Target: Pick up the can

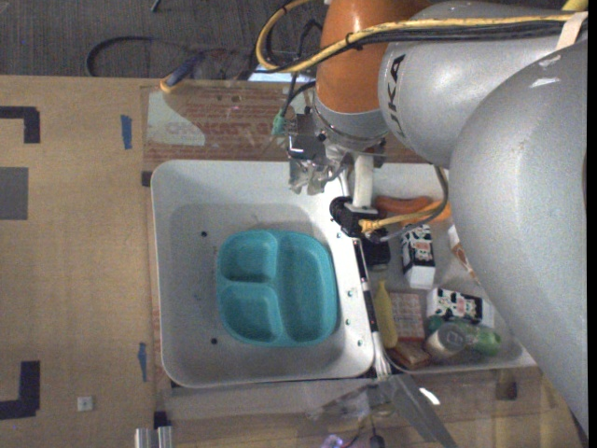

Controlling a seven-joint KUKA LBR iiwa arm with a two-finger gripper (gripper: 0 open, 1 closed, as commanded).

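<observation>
The can lies on its side in the right bin, near that bin's front edge; it has a pale round end and a green body. My gripper hangs below the orange wrist band, over the far rim of the left bin. It is well away from the can, up and to the left of it, and nothing shows in it. The grey arm hides much of the right bin.
A teal divided tray lies in the left bin. Around the can in the right bin are two black-and-white cartons, an orange carrot-like piece, a yellow banana and a flat packet. Cables run along the wrist.
</observation>
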